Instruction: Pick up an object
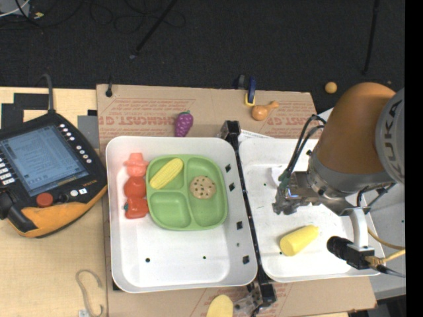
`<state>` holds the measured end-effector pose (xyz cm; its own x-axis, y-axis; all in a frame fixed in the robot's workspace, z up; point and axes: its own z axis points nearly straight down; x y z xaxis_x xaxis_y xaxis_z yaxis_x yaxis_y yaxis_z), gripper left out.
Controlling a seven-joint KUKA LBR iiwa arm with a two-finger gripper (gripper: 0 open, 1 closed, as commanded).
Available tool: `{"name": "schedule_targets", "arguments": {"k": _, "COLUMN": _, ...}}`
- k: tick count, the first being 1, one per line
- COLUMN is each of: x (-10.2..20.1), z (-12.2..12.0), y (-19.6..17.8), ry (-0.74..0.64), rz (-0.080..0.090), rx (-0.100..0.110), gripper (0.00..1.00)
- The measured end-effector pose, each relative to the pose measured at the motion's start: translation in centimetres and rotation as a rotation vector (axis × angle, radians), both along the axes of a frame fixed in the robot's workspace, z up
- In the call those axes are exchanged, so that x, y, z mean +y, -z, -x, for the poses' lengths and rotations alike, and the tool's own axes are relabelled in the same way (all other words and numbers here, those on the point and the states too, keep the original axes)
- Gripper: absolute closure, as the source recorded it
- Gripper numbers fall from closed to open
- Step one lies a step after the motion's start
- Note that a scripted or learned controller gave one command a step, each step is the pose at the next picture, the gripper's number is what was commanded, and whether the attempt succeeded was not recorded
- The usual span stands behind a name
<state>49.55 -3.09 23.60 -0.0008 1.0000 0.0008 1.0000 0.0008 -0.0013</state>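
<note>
Gripping hardware of the grey arm's dark two-finger gripper point(285, 202) hangs over the right shallow white bin point(264, 256), its tip near the bin floor, nothing visibly between its parts; whether it is spread or closed cannot be told, since the metalwork is dark and tangled with cables. Just below and to the right of it lies a short yellow rounded cylinder-like toy point(299, 239) on the bin floor, apart from the gripper; its long axis runs at a slant, the right end higher in the view than the left. A black cylindrical fitting point(346, 250) sits close to the toy's right end; the arm's large orange band point(357, 127) covers the bin's upper right part.

The left shallow white bin point(172, 273) holds a green divided plastic plate point(173, 211) bearing a yellow toy corn cob point(164, 172) and a round speckled cookie point(202, 187); a red and pink toy figure point(135, 187) lies against the plate's left edge. Beyond the bins, on brown cardboard point(142, 114), rest a purple grape-like toy point(183, 123) and an orange pear-shaped toy point(263, 110). A yellow rounded thing point(220, 306) at the bottom edge is cut off; a grey and orange control pendant point(43, 174) lies at far left.
</note>
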Motion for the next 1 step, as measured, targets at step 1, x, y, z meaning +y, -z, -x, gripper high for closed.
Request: {"name": "schedule_targets", "arguments": {"k": 1, "x": -1.47, "z": 0.48, "y": 0.89, "ry": 0.003, "rz": 0.001, "rx": 0.003, "gripper": 1.00}}
